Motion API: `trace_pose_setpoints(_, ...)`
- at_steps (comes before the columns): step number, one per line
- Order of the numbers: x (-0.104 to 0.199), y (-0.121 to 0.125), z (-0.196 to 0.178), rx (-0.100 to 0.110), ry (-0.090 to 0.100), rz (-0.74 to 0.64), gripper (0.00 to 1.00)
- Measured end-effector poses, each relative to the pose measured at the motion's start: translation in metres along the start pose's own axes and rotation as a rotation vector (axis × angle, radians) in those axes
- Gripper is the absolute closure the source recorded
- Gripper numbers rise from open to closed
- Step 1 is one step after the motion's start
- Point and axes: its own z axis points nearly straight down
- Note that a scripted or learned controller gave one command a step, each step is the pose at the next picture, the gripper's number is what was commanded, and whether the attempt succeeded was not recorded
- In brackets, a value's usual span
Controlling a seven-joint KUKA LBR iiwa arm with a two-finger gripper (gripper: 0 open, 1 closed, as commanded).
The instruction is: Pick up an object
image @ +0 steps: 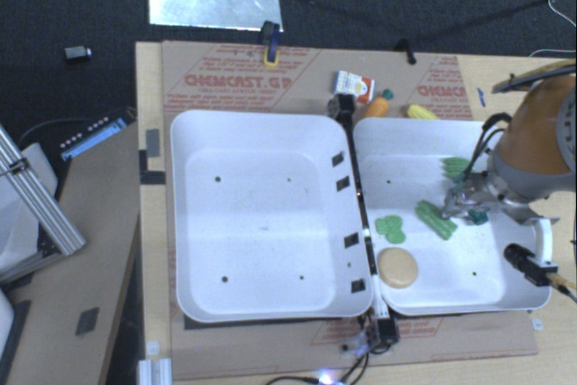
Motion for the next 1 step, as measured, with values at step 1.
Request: trace_pose_setpoints(1,0.0370,-0.0187,-0.2231,-0.004,0.003,-0.007,1.00)
